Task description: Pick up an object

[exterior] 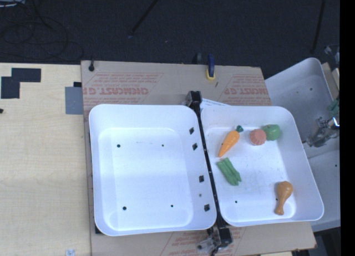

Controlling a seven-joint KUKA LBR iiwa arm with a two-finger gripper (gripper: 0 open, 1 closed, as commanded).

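drumstick (283, 196) sits closest, near the front right corner of the right bin (302, 208), lying roughly upright along the bin floor. green bean bundle (228, 171) is by the left wall, mid bin, carrot (228, 142) just behind it, tilted. pink ball (257, 137) and green block (272, 132) touch each other near the back edge. left bin (105, 138) is bare white. gripper (327, 127) looks to be parked off the right bin's right edge over the grey plate, too small and blurred; cannot tell whether it is open or closed, or holding anything. judgement: pick not started. best bet is the drumstick or carrot, each apart from its neighbours; come straight down, close across the narrow width, avoid the touching pair. all items lie left of the gripper, drumstick nearest
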